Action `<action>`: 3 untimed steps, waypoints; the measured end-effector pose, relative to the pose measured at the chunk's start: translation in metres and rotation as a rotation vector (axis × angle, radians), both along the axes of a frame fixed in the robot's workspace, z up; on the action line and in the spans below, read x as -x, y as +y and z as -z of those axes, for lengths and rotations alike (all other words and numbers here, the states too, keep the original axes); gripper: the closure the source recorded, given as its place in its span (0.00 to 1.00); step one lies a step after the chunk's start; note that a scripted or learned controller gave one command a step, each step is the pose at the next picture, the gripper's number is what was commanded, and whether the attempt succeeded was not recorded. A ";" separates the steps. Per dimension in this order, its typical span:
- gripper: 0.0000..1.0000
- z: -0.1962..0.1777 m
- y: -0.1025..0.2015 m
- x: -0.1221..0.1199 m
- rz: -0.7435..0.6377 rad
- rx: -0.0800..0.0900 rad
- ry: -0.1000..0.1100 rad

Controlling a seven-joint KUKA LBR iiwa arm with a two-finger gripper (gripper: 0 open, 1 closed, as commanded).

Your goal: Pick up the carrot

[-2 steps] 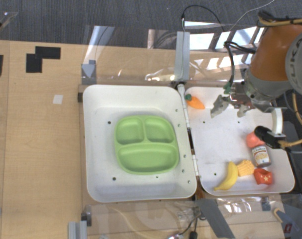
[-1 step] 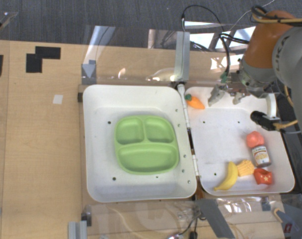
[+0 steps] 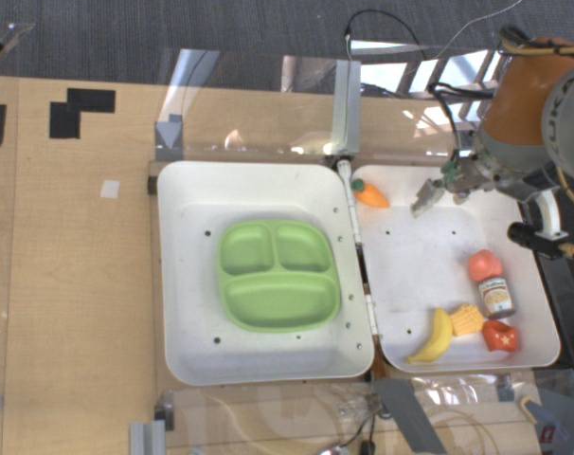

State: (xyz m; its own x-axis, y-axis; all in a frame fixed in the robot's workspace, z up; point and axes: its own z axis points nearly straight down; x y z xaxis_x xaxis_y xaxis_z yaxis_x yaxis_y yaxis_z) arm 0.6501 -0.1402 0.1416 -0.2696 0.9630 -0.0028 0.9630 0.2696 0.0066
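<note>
A small orange carrot with a green top lies in the far left corner of the right bin, close to the divider. My gripper hangs over the bin's far side, to the right of the carrot and apart from it. Its fingers look spread, with nothing between them. The grey arm with its orange band comes in from the upper right.
A green divided plate sits in the left bin. In the right bin's near right corner lie a banana, a yellow corn piece, a red tomato-like piece and a small jar with a red item behind it.
</note>
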 end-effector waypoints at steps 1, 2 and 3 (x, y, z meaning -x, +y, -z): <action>0.00 0.025 0.045 -0.021 -0.149 0.001 -0.001; 0.00 -0.047 0.110 -0.021 -0.668 0.004 -0.004; 0.00 -0.045 0.110 -0.008 -0.419 0.001 0.001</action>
State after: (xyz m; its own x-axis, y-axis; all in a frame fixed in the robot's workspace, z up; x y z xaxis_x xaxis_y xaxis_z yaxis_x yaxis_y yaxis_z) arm 0.6579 -0.0298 0.1863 -0.6381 0.7700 -0.0037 0.7699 0.6381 0.0055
